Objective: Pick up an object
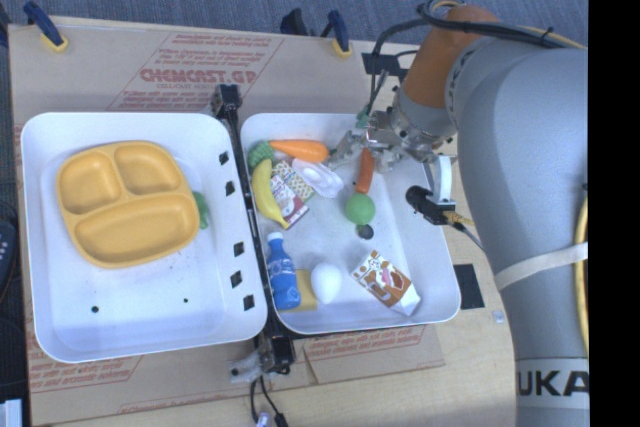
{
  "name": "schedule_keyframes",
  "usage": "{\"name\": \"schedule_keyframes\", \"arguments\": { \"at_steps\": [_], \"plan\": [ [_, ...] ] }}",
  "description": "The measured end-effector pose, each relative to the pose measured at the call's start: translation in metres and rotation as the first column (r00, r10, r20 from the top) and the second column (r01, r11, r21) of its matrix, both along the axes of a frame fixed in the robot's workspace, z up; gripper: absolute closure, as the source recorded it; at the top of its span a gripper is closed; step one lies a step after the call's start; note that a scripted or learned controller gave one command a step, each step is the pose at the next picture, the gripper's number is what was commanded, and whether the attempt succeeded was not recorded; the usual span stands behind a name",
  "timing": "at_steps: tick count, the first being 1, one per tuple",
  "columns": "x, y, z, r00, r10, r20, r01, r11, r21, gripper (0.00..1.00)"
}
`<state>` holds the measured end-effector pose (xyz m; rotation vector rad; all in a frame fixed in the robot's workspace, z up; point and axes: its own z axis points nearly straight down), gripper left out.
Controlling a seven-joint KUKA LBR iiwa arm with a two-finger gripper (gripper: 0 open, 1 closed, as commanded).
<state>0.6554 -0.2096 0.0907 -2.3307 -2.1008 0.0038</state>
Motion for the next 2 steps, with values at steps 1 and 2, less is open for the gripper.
{"name": "schedule_keyframes", "arguments": {
  "at_steps": [1, 2],
  "plan": [
    [0.001, 0.000, 0.011, 1.000, 0.007, -0.001, -0.007, 1.000, 0.000, 1.00],
    [0.001, 0.050, 0.122, 0.962, 0.274, 0.004, -0.274, 0.962, -0.002, 1.00]
  ]
}}
